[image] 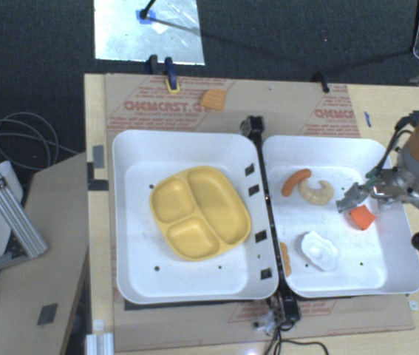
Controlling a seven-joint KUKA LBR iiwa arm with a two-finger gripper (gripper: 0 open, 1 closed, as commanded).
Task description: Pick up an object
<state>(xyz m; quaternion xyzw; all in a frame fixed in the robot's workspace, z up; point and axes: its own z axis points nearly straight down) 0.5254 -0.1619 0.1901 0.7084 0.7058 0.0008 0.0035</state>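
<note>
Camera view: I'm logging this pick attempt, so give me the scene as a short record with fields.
left bin: yellow tray with three compartments
right bin: sausage, croissant, orange block, white object
gripper: over the right bin, just above the orange block, right of the croissant
held: nothing seen between the fingers
outside the bins: tan piece on the board behind the left bin

Dark carpet floor (39,50) lay behind the bench — a shiny metal sheet (148,19) on it w/ blue tape (145,16). Brown cardboard (165,98) topped the bench. Grey cables (17,135) coiled at left, nr an aluminium frame rail (6,205) — light even.
</note>
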